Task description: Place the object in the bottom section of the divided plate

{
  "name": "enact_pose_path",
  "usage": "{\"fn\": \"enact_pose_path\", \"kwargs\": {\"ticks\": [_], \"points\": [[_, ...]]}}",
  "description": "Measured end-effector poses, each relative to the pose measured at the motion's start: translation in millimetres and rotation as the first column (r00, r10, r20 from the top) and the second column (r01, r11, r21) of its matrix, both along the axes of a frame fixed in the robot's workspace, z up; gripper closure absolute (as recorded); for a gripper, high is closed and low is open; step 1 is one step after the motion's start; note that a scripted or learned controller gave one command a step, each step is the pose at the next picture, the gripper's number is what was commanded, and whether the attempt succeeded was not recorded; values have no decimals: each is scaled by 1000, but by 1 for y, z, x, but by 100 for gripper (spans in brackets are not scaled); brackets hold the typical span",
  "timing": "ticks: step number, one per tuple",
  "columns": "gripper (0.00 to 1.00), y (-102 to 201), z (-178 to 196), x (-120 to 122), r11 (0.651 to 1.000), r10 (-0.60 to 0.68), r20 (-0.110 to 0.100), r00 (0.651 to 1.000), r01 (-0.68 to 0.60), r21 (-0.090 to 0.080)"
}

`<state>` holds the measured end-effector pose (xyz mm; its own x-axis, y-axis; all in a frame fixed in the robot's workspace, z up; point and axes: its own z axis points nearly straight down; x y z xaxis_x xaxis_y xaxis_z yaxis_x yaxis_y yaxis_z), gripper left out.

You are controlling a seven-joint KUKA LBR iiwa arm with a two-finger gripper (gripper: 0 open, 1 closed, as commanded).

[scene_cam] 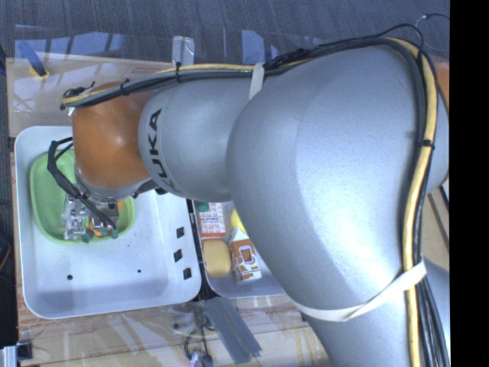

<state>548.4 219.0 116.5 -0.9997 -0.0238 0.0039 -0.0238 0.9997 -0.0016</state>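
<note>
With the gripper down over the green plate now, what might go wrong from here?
1. The arm covers much of the green plate, so the right section is hard to confirm.
2. The gripper sits near the plate's lower rim; a release might fall into the white bin.

The arm [306, 174] hides most of the right bin [221, 285] and the upper part of the green plate [46, 205]; the plate's sections are not clear.
</note>
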Motion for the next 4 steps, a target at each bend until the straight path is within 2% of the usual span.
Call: {"fn": "enact_pose_path", "kwargs": {"ticks": [1, 2, 3, 4], "points": [[100, 0, 99, -3, 947, 322, 6, 947, -322, 2], [100, 0, -25, 2, 882, 470, 5, 882, -470, 2], [0, 0, -22, 6, 884, 468, 16, 884, -468, -1], [0, 0, -22, 6, 884, 468, 16, 884, -468, -1]]}}
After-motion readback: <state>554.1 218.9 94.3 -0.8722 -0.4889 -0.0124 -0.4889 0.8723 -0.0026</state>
